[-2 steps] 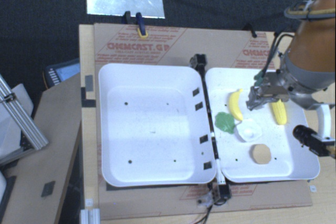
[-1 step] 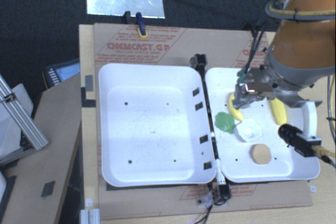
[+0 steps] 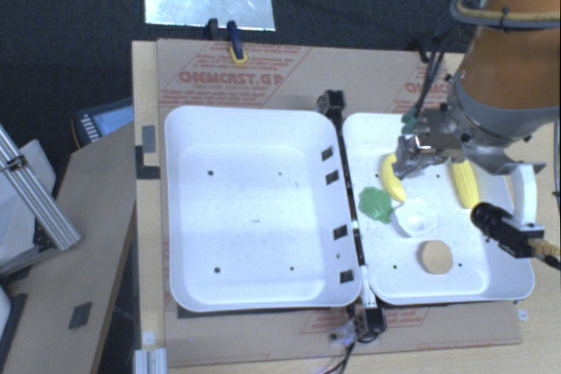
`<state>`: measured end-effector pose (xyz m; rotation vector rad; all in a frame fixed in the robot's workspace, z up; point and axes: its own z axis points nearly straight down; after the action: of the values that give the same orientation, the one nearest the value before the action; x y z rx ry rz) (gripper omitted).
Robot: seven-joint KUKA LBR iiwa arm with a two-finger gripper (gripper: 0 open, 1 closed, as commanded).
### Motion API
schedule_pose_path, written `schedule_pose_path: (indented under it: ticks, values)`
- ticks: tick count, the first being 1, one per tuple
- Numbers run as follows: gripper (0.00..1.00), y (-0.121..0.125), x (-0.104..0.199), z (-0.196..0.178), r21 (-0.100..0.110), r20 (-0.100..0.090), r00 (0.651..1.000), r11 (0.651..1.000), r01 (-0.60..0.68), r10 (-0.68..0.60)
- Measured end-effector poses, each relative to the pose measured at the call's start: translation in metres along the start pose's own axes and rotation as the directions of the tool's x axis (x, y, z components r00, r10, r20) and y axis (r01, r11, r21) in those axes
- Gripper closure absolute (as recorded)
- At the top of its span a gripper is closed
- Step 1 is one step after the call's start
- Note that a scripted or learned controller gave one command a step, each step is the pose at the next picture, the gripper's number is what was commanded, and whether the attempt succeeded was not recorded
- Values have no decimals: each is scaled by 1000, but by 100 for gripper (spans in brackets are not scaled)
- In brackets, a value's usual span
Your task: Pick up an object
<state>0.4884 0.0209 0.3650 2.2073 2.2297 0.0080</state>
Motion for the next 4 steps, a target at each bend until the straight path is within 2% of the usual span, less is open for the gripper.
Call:
schedule_pose_path:
  ticks: [2,3,4]
  values:
    - [100,2,0,-22,-5,0,1000,1000,10,-10]
    - [100,0,63,-67,0,-2,1000,1000,0,0]
    - [100,0,104,-104,1,-2,1000,1000,-2,2]
